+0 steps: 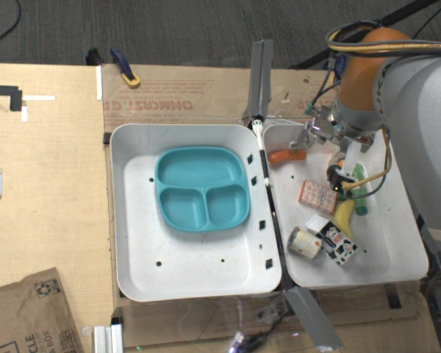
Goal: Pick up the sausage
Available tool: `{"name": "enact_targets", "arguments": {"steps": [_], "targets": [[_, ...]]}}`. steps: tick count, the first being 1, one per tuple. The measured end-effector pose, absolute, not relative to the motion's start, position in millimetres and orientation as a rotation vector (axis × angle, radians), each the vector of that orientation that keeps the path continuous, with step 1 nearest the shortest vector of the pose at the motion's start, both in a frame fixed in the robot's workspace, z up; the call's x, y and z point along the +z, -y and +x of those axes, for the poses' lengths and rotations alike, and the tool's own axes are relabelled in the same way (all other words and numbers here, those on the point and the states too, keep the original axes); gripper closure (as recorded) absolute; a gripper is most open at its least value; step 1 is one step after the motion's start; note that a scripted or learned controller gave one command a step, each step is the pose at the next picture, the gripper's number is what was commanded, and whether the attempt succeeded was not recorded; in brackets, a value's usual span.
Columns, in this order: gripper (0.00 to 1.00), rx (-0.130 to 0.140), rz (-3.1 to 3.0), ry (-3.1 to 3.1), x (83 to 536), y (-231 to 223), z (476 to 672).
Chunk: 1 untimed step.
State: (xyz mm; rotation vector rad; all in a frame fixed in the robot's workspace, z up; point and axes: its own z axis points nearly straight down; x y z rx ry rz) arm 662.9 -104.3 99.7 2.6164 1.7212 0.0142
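The sausage (287,155) is a short orange-red piece lying in the far left corner of the right bin (397,263), close to the divider. My gripper (306,140) hangs just above and to the right of it, at the sausage's right end. I cannot make out whether it touches the sausage. The grey arm with its orange band (367,72) reaches in from the right over the bin's far edge.
In the right bin lie a pink packet (317,195), a banana (343,215), a green bottle (360,190), a small can (305,243) and a black-and-white box (338,243). The left bin (132,263) holds a teal divided plate (203,187).
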Motion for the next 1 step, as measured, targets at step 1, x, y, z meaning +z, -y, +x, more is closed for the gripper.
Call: {"name": "enact_targets", "arguments": {"steps": [1], "targets": [[0.0,0.016,2.634,-1.697,99.5,103.9,662.7]]}}
